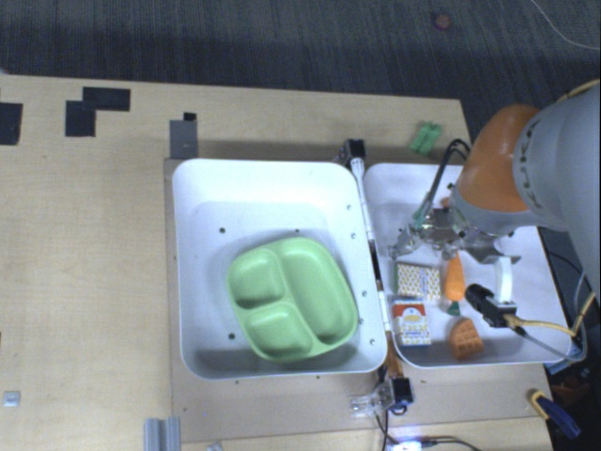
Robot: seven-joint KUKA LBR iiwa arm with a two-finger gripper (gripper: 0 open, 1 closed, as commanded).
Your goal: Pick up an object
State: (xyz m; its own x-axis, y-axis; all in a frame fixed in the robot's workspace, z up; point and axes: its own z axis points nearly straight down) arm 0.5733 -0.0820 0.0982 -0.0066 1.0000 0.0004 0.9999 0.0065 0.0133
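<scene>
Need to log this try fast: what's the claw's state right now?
Claw: low in the right white bin, above the small patterned packet; open or closed cannot be told.

A pale wooden bench (84,280) stands before what seems dark grey carpet (282,26).

Small objects (424,303) in right bin (394,191)

Robotics lab; bench (84,252), white bins (202,191)
</scene>
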